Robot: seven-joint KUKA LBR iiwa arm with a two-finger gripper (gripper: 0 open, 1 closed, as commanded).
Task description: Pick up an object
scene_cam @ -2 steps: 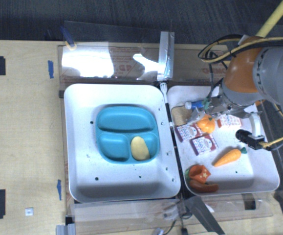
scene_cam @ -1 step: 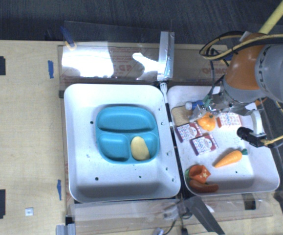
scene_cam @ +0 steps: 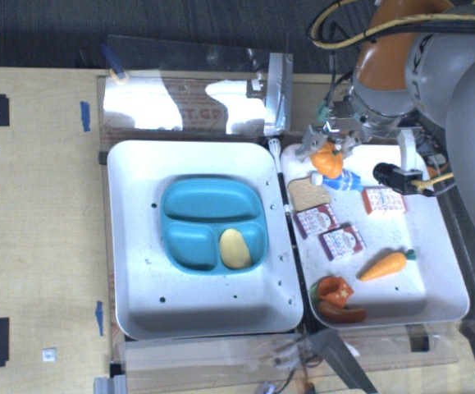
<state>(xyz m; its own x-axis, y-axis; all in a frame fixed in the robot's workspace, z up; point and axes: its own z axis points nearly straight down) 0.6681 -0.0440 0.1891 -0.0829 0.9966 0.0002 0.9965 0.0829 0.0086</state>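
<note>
My gripper point(scene_cam: 330, 148) hangs over the far left corner of the right bin point(scene_cam: 442, 290). A small round orange fruit point(scene_cam: 329, 164) sits between its two fingers point(scene_cam: 314, 144), and the gripper is shut on it. Just under and right of the fruit lies a blue-and-white item point(scene_cam: 349, 180). A slice of bread point(scene_cam: 307, 192) lies just below the fruit on the bin floor.
The right bin also holds red-and-white packets point(scene_cam: 315, 219) point(scene_cam: 341, 241) point(scene_cam: 383, 200), a carrot point(scene_cam: 382, 265) and a red pepper point(scene_cam: 334, 296). In the left bin point(scene_cam: 130, 245) a blue divided tray point(scene_cam: 208, 208) carries a yellow oval item point(scene_cam: 235, 249). A clear panel point(scene_cam: 188, 97) stands behind it.
</note>
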